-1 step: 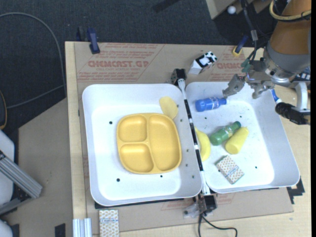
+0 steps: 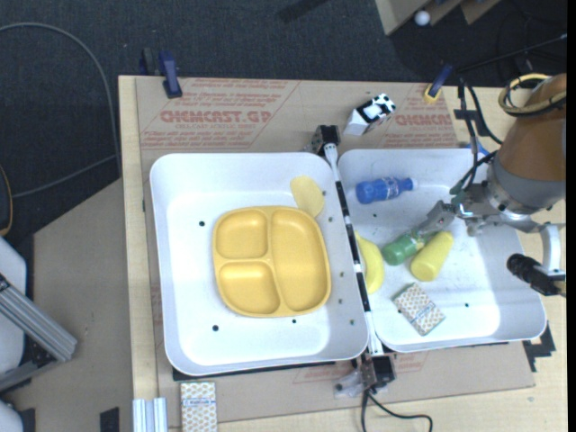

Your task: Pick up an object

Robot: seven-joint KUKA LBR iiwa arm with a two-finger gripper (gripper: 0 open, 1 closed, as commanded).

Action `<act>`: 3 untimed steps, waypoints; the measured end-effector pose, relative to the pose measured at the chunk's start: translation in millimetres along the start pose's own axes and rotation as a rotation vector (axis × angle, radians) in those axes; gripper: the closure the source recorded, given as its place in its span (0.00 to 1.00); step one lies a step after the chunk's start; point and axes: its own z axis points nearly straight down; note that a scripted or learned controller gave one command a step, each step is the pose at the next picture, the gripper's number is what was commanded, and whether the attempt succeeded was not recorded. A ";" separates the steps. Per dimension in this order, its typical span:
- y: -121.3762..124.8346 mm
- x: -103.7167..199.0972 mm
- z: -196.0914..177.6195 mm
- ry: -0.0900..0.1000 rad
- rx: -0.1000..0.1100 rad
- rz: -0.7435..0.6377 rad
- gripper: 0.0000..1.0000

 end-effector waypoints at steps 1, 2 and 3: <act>-4.8 12.2 24.5 -0.004 -0.018 0.000 0.00; -4.2 12.9 14.0 -0.003 -0.019 -0.001 1.00; -4.4 12.9 14.1 -0.003 -0.018 -0.001 0.00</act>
